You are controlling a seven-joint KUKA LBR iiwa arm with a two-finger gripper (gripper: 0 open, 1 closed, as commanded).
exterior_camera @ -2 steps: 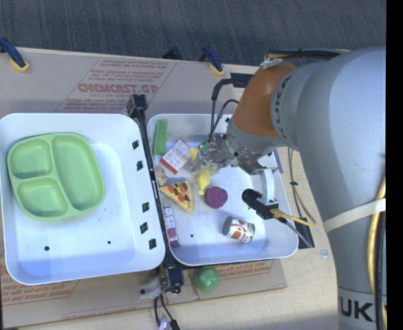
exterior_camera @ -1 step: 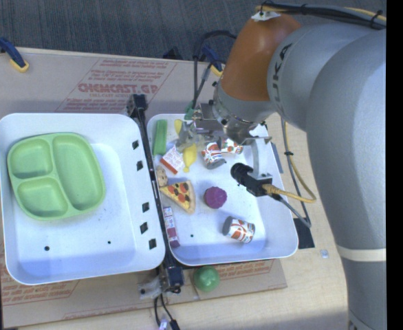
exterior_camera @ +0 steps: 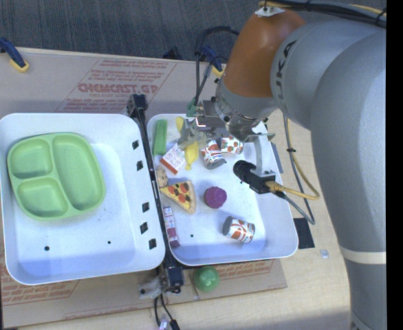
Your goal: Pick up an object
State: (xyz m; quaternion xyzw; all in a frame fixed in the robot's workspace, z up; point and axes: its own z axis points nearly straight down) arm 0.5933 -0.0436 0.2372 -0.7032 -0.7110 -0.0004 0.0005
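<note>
My gripper (exterior_camera: 190, 136) hangs low over the far part of the right bin (exterior_camera: 278, 215), right above a yellow banana (exterior_camera: 182, 125). Just right of it lies a red and white can (exterior_camera: 219, 150), tipped on its side. A small red and white carton (exterior_camera: 174, 160) sits just below the gripper. A green cucumber (exterior_camera: 159, 137) lies along the bin's left wall. Further forward are a pizza slice (exterior_camera: 181, 194), a purple plum (exterior_camera: 215, 197) and a second can (exterior_camera: 239, 230). The arm's wrist hides the bin's far right corner.
The left bin (exterior_camera: 84, 253) holds a green divided plate (exterior_camera: 56, 175). A small packet (exterior_camera: 169, 225) lies by the divider between the bins. A green ball (exterior_camera: 205, 278) rests outside, in front of the right bin. A black cable plug (exterior_camera: 251, 175) with a yellow lead hangs over the right bin.
</note>
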